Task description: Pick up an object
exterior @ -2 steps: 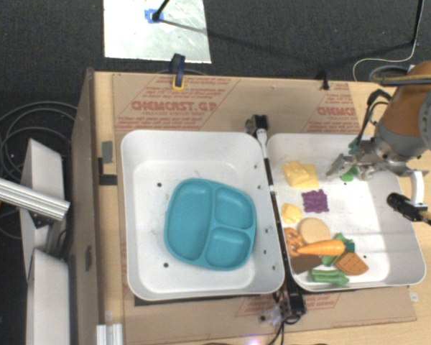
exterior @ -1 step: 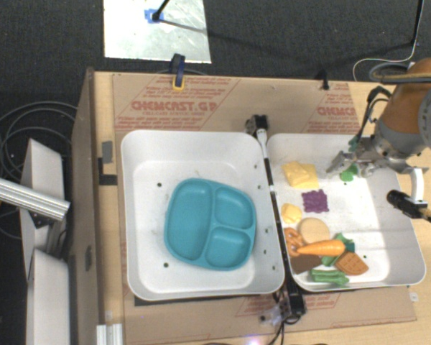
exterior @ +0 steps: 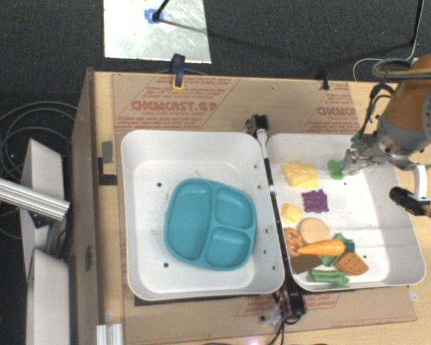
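green piece (exterior: pixel 335 169), small and lying at the far side of the right bin (exterior: pixel 399 214), looks like the object in play, since the claw (exterior: pixel 347 165) is down right beside it, perhaps touching. whether the claw is spread or closed i cannot tell; the tip is small and dark against the bin floor, and nothing is plainly seen gripped in it. the arm (exterior: pixel 409 113) comes in from the right, bent over the bin's far right corner.

outward from there: a yellow wedge (exterior: pixel 300 174) sits just left of the green piece, a purple bit (exterior: pixel 315 202) a little nearer the camera, then a heap at the near left of the bin with a carrot (exterior: pixel 320 248), a pale round (exterior: pixel 314 230), a waffle (exterior: pixel 352 264) and green beans (exterior: pixel 329 277). the left bin (exterior: pixel 147 157) holds a blue tray (exterior: pixel 210 223).

by my judgement the task is at the reach stage only: the claw is at an object, but no lift shows. gripping and raising it clear are left to do.
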